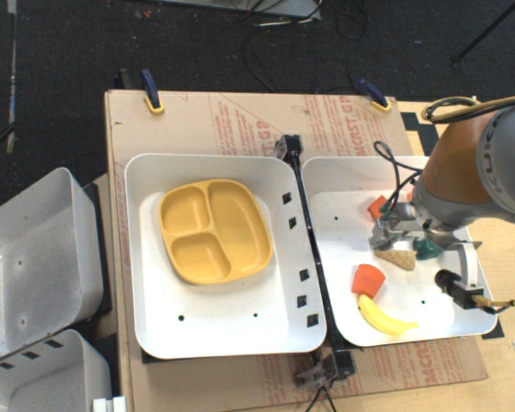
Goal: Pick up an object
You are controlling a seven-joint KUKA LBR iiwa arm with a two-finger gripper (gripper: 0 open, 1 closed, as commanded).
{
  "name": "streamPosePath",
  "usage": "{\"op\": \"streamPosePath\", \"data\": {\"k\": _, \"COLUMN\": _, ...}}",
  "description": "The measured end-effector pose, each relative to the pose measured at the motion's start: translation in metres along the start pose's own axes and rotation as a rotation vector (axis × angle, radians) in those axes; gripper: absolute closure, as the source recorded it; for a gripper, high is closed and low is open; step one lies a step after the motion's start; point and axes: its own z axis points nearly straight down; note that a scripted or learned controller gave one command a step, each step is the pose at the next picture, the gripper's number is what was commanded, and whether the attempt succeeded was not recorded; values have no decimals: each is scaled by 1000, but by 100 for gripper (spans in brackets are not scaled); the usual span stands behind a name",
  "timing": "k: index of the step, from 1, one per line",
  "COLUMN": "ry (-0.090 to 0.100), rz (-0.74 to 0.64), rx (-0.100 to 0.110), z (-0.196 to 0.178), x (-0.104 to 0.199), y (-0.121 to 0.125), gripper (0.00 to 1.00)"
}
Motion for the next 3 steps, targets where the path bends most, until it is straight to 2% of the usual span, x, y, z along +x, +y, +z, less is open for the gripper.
{"op": "streamPosePath", "data": {"k": 1, "ry": 5, "rz": -3, "rx": 14, "z": -61, "x": -6, "y": 3, "gripper": 100}}
{"op": "streamPosePath", "data": {"k": 2, "ry": 5, "rz": -4, "rx": 13, "z": -103, "x": -7, "y": 1, "gripper": 100}}
{"op": "streamPosePath", "data": {"k": 3, "ry": 5, "rz": -4, "rx": 13, "z": -125, "x": -7, "y": 3, "gripper": 100}}
